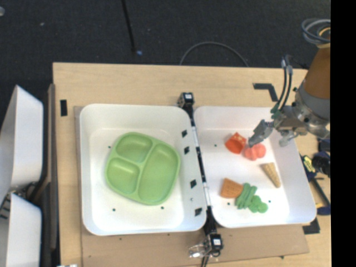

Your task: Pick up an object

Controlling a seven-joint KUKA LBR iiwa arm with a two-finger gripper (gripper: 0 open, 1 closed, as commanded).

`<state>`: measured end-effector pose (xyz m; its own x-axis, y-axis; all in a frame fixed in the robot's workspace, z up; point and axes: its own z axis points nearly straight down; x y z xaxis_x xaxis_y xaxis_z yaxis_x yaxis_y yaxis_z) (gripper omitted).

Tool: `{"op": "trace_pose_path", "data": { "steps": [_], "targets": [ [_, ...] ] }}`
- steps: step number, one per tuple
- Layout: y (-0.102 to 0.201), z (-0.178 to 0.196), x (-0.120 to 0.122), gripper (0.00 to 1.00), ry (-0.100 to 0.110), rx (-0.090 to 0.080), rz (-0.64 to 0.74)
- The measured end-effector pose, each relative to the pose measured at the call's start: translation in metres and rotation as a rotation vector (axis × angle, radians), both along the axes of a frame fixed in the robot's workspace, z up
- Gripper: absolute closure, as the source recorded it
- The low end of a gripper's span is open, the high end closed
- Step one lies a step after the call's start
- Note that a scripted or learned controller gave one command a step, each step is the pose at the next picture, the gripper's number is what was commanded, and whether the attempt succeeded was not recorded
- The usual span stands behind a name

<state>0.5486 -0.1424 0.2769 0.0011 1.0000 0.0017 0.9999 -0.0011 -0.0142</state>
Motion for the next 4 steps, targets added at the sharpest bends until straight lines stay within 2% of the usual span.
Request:
{"op": "trace_pose_path", "data": {
  "steps": [1, 2, 4],
  "targets": [
    [0.0, 0.005, 0.002, 0.0, -0.01, -0.001, 0.002],
    [0.001, -0.041, 0.005, 0.0, -0.006, -0.002, 0.0],
    [-0.001, -0.162, -0.016, 0.0, -0.003, 0.0, 0.0]
  ]
}}
